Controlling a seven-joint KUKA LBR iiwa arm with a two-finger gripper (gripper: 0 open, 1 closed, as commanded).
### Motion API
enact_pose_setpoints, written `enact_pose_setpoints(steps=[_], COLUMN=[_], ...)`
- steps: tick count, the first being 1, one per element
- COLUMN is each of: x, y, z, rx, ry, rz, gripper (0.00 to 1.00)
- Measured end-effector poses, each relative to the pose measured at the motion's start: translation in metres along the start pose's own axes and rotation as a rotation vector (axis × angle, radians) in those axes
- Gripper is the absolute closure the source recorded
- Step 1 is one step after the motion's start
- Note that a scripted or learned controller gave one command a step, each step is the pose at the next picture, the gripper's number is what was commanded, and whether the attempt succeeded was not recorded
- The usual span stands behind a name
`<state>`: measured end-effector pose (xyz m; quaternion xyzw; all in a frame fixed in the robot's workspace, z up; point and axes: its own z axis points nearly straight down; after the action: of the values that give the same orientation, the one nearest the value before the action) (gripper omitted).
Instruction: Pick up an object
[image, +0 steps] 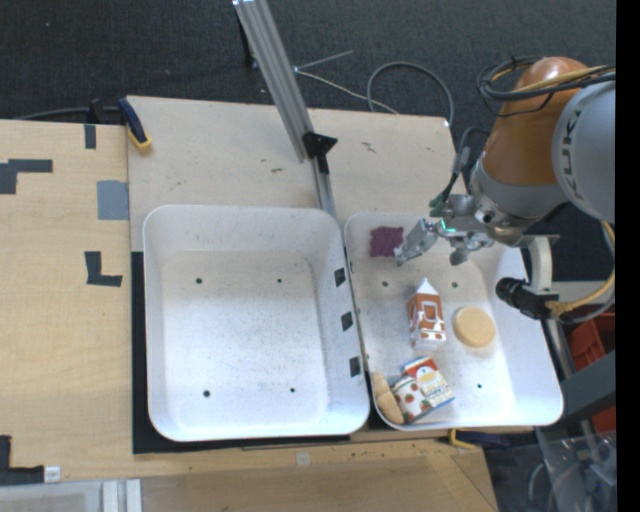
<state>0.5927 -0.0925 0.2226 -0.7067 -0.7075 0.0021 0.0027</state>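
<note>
Nearest your viewpoint, at the front edge of the right bin (520, 395), lies a small printed carton (425, 386) on its side, with a tan bread-like piece (388, 398) touching its left end against the bin's front-left corner. Behind these you see a second carton (427, 312), white and orange with a peaked top, standing near the bin's middle. Just to its right rests a round tan biscuit-like disc (475, 327), close to the carton but apart from it. At the back of the same bin, toward its left wall, note a small dark purple block (385, 241) lying flat.

You find the gripper (432, 246) above the back part of the right bin, between the purple block and the bin's right side, and behind the standing carton. Its two fingers (412, 246) are spread apart with nothing between them; whether a tip touches the bin floor cannot be told. The grey arm (575, 140), with its orange band (530, 105), enters from your right.

To your left sits the left bin (160, 300), its wall meeting that of the right bin. A slanted metal post (285, 85) rises behind the two bins, and a wooden bench (60, 290) carries dark tape marks at your far left.
</note>
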Motion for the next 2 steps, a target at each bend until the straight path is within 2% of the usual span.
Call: enact_pose_setpoints(steps=[1,2], x=[0.000,-0.006], y=[0.001,-0.008], z=[-0.003,0.052], rx=[-0.005,0.000], ry=[-0.001,-0.001], rz=[-0.001,0.001], gripper=[0.00,0.00])
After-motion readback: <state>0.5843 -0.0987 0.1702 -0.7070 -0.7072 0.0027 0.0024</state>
